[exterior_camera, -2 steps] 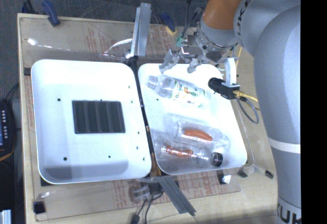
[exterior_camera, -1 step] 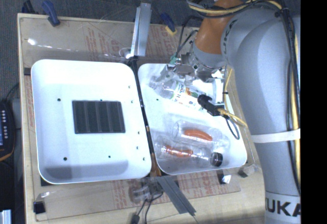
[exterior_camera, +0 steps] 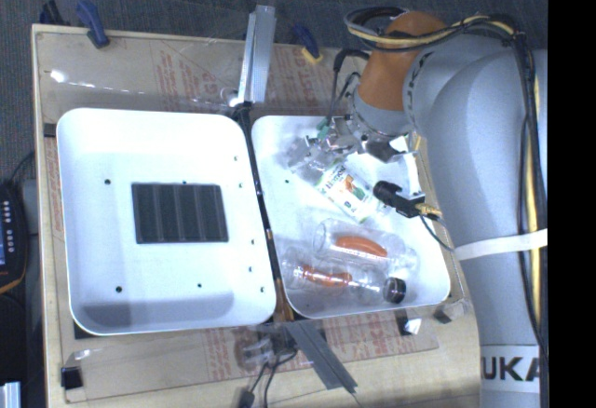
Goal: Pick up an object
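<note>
While the arm hangs over the right bin, quick notes:
gripper: low at the bin's far end, fingers hidden, can't tell its state
packet: white-green, just toward the camera from it, easiest pick imo
bottle: clear, orange inside, farther out, slippery
left bin: well off, ignore

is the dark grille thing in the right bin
No, the dark ribbed rectangle lies in the left bin, while the right bin holds the clear plastic items.
</note>
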Robot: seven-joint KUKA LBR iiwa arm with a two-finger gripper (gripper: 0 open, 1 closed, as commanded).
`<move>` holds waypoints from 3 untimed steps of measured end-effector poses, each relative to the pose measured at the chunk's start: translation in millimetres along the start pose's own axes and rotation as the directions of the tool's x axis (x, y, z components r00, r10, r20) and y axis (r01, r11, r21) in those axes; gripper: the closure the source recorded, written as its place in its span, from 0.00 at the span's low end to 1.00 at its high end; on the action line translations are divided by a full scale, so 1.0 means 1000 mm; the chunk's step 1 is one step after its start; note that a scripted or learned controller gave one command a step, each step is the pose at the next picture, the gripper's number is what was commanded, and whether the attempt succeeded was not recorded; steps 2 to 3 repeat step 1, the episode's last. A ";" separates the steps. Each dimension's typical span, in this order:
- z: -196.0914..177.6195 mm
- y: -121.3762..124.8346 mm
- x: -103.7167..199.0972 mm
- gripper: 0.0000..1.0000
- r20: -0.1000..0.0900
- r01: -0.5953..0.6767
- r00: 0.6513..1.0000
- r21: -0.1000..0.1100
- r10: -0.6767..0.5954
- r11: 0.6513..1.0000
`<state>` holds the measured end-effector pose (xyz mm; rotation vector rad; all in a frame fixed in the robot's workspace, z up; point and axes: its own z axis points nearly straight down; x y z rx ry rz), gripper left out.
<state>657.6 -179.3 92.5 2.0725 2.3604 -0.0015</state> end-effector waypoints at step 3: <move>-0.013 0.002 0.001 1.00 0.002 0.005 1.000 -0.003 -0.005 1.000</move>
